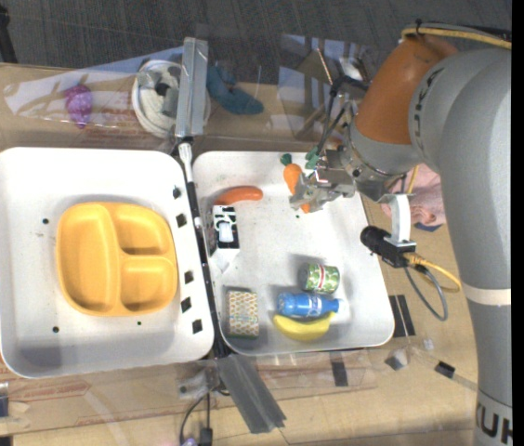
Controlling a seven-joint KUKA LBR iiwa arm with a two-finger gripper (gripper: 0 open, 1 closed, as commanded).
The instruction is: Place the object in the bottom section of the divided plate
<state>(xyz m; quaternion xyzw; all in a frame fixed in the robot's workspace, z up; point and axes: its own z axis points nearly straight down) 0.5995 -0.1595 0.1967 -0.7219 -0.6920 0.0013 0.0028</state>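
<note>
The camera view looks down at a slant on a bench (434, 347) with two shallow white bins side by side. The left bin (20, 203) carries a yellow divided plate (118, 256), which has one long section along its left side and two smaller sections on its right.

The right bin (271, 230) carries the loose things. A hot dog (239, 194) lies near the upper left corner, a black and white packet (226, 226) sits just below it by the dividing wall, and a patterned sponge (242, 311) rests near the lower left corner. A green can (321, 278) lies on its side above a blue bottle (307, 305), which touches a banana (301, 328) just below it.

The grey arm reaches in from the right, and its hand (310, 191) hangs over the bin's upper right part, at a carrot (293, 177). The carrot seems to sit between the fingers, though the metalwork blurs there, so I cannot tell whether they have closed on it.
</note>
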